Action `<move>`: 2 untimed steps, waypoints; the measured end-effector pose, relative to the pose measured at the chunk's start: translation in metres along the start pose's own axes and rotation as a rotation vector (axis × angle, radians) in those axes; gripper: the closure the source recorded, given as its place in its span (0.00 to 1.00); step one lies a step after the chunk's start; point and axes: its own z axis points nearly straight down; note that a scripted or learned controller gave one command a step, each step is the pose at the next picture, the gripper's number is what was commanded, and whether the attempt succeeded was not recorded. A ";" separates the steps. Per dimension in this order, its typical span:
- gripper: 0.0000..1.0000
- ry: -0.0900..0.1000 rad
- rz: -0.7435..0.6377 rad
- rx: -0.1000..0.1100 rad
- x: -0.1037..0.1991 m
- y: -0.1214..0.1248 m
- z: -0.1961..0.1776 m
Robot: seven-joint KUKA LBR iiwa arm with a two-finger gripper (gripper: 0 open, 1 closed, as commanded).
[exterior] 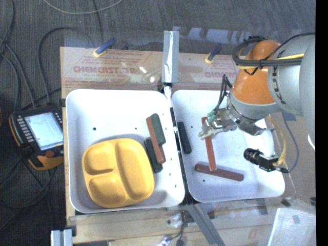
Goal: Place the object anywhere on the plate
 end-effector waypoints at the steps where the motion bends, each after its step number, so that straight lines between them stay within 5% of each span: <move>1: 1.00 0.003 -0.064 -0.001 0.051 -0.009 -0.034; 2: 1.00 0.003 -0.076 0.000 0.138 0.001 -0.037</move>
